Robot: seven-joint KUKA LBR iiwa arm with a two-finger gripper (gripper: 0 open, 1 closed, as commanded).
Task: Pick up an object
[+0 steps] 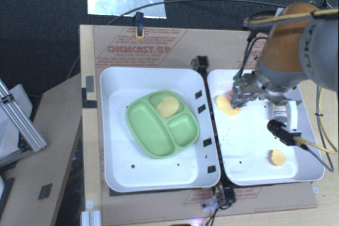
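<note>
Camera view. The arm (296, 45) comes in from the right, its orange band above the wrist hanging over the upper part of the right bin (249, 166). The wrist points down and slightly left, and the gripper (237, 97) sits low in that bin's upper left area, at the edge of a flat yellow piece (226, 106). Gripper touches or nearly touches this piece; contact cannot be settled. Cannot tell how the gripper stands, apart or together: the wrist body hides it from above. Nothing is seen held.

Right bin also holds a small yellow chunk (277, 157) near the lower right corner, well apart from the gripper. A black cable end (282, 132) hangs between the wrist and that chunk.

Left bin (122, 166) holds a green tray (153, 132) with three compartments, turned at a slant. A pale yellow lump (168, 107) lies in the tray's upper compartment. The other two compartments show bare green.

Both bins rest side by side on a brown board (153, 45) on the bench, joined along a dark strip with black clips (201, 63).
</note>
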